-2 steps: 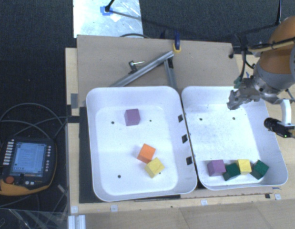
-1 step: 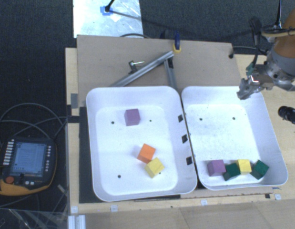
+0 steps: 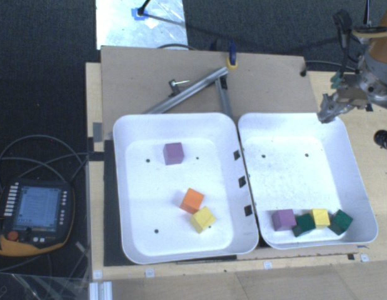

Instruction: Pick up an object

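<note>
The gripper (image 3: 326, 115) hangs over the far right corner of the right bin (image 3: 306, 167), just above its rim, and nothing lies between its tips or under them. Whether it is released or clenched cannot be told from this slant.

Taking the right bin as landmark: along its near wall sits a row of small blocks, a purple block (image 3: 283, 219) at the left end, then a dark green block (image 3: 302, 224) touching it, a yellow block (image 3: 321, 217) just beside that, and a second dark green block (image 3: 341, 220) at the right end near the corner. All four lie well apart from the gripper, at the opposite end of the bin.

To the left of the right bin, touching it along a shared edge, stands the left bin (image 3: 127, 186). It holds another purple block (image 3: 173, 153) toward its far side, alone, and nearer the front an orange block (image 3: 192, 200) with a yellow one (image 3: 203, 219) touching its near corner.

Beyond the two bins, metal rods (image 3: 193, 89) lie slantwise on the bench (image 3: 268, 80). Far to the left of the bins, off the bench, rests a teach pendant (image 3: 34, 214) with its cable.
</note>
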Robot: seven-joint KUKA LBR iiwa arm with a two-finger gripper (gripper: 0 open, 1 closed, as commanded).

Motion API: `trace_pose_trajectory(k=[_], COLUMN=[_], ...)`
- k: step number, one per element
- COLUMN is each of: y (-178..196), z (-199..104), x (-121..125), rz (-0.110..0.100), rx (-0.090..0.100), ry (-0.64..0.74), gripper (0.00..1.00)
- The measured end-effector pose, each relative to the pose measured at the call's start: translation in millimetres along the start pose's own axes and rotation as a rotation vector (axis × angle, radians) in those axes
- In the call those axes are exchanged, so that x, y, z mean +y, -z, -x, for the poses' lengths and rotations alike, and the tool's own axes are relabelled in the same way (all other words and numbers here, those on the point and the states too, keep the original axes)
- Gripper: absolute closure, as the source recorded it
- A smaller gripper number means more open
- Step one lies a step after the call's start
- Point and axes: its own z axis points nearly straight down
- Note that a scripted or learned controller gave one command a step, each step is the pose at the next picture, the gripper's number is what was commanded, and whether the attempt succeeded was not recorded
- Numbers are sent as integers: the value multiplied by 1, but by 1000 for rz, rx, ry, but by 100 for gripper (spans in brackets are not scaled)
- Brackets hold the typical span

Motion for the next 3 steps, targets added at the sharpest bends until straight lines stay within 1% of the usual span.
trace_pose_trajectory(k=[1, 2, 3], y=[-19, -37, -54], z=[-60, -113, -168], x=[-1, -13, -8], rz=[-5, -7, -7], rx=[3, 4, 4], ry=[5, 4, 5], gripper=[100, 100, 100])
